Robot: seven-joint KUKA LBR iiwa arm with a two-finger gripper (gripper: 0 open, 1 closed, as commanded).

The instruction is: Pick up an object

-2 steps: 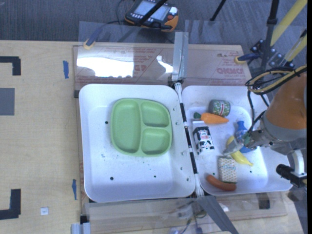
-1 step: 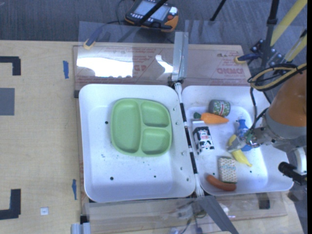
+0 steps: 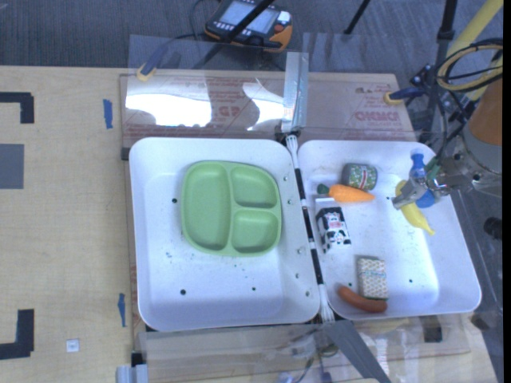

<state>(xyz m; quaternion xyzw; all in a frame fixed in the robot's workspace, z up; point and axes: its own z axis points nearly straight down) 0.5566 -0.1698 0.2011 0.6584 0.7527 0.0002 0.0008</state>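
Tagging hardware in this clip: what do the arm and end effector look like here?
The arm at the frame's right edge reads grey, with an orange-brown section above the wrist. The end effector is small, metallic grey, with a blue part on top. Black and yellow cables loop above it. Markings are too small to read.
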